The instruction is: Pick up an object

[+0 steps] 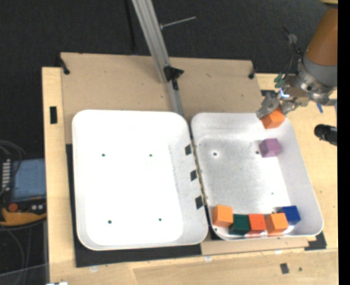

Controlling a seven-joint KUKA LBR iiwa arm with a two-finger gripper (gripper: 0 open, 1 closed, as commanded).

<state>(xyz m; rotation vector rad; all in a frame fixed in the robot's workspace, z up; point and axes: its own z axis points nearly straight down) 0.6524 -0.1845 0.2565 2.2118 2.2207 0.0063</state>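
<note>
Gripper (274, 113) fingers clamped on orange cube (274, 119) above right bin (302, 177).

An orange block (274, 120) sat tilted between the fingers of the hand (272, 110), raised over the far right corner of the right bin (302, 171). A purple cube (270, 148) lay just below it on the bin floor. Along the near wall stood orange (223, 215), green (241, 224), orange (257, 222), orange (276, 222) and blue (290, 214) cubes in a row.

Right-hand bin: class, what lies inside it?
Inside the right-hand bin: a purple block and, along the near wall, orange, green, two more orange, then a blue block. The green one's base is hidden.
</note>
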